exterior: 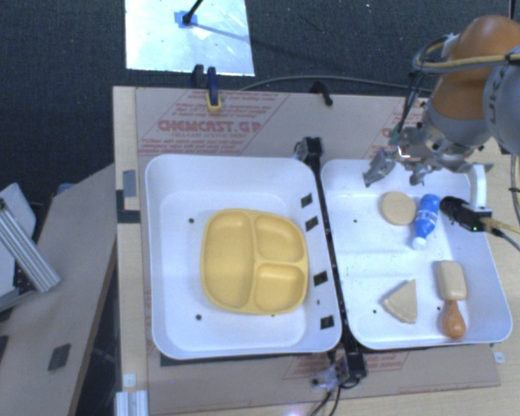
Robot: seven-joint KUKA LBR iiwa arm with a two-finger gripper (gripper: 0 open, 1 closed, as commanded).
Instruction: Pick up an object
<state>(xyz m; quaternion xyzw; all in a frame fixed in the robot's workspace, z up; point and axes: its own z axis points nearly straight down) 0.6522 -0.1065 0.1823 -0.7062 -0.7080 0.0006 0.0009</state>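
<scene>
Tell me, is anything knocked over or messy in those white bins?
Only the small blue bottle stands out: it lies on its side in the right bin, touching the round tan disc. The yellow divided plate sits flat in the left bin. Nothing looks spilled.

Bench, brown board top with red lettering. Two shallow white bins on it, side by side: left bin, right bin, touching along a black clipped seam.
</scene>
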